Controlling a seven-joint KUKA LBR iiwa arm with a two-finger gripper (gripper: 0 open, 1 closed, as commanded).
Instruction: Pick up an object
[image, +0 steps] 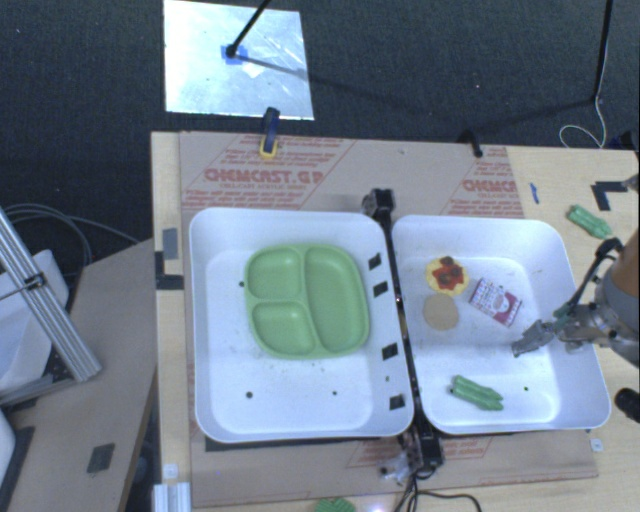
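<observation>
The gripper (530, 342) hung low over the right bin (545, 240), near that bin's right edge, reaching in from the right side of the bench (330, 165). Whether it was apart or together could not be told, and nothing showed clamped in it. 4 things lay in the right bin: a yellow and red toy (447, 274) near the middle of the bin's left half, a tan disc (440, 313) just below it, a red and white packet (495, 301) beside them toward the centre, and a green pod (476, 393) near the bin's front edge. The left bin (215, 300) carried 1 green divided plate (305, 300) with 3 compartments, set around its centre.
</observation>
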